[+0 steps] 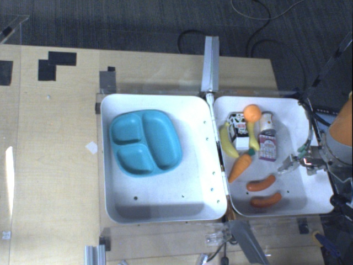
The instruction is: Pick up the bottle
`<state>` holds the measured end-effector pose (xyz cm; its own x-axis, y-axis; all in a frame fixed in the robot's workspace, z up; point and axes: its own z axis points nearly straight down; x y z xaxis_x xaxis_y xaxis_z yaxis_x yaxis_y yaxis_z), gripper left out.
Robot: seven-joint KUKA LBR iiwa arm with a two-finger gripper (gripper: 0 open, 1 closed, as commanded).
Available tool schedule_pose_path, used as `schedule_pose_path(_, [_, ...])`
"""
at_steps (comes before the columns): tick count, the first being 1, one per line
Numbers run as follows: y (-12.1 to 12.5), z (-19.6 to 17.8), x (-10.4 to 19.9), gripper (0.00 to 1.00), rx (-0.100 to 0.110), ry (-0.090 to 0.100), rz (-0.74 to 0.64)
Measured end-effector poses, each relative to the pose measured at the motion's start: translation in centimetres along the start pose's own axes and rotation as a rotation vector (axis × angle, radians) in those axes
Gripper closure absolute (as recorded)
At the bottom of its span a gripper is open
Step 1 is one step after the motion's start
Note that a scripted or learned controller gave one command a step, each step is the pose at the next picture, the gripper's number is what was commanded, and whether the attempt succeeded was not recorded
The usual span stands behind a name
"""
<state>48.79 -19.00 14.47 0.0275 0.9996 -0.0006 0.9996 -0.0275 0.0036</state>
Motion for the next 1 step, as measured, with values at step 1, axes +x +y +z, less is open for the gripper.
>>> schedule_pose_path(1, [0.10, -5.45, -1.38, 0.00, -0.002, -0.001, 0.018])
